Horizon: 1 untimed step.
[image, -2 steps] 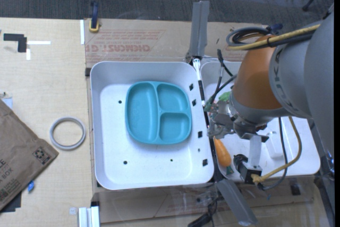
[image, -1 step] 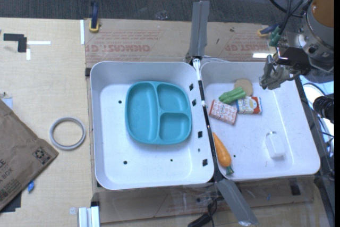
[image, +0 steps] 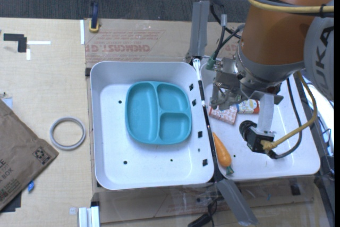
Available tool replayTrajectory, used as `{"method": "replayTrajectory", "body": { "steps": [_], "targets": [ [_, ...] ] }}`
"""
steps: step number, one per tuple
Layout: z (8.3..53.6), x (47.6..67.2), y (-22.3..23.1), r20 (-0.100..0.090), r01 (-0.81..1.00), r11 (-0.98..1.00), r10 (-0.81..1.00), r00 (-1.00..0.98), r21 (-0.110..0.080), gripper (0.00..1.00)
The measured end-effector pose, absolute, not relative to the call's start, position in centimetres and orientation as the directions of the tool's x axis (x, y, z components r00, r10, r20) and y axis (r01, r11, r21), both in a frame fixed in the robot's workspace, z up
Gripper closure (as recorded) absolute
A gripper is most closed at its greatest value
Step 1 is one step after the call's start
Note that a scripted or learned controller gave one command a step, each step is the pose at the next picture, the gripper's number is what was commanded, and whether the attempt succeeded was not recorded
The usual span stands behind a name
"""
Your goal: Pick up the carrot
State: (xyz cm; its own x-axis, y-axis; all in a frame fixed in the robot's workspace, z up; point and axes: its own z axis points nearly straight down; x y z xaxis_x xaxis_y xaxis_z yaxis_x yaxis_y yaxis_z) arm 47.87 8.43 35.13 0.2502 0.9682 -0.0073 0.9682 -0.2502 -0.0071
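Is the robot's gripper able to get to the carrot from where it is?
Probably yes. The carrot lies uncovered in the right bin, hard against its left wall, and the gripper hangs just above and behind it. That wall could crowd the grab.

Carrot (image: 221,152) tight against bin wall (image: 208,130), open on right, carton (image: 223,113) behind

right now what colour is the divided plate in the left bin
Light blue, a turquoise shade; the plate shows plainly in the camera view.

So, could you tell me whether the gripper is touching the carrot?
Apart. The camera view shows the gripper with bare white bin floor before the carrot.
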Motion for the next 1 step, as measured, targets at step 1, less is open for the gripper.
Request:
{"method": "replayTrajectory", "body": {
  "steps": [1],
  "targets": [
    [35.13,47.87,8.41,-0.007,0.968,-0.251,0.968,0.251,-0.007,0.00]
  ]
}}
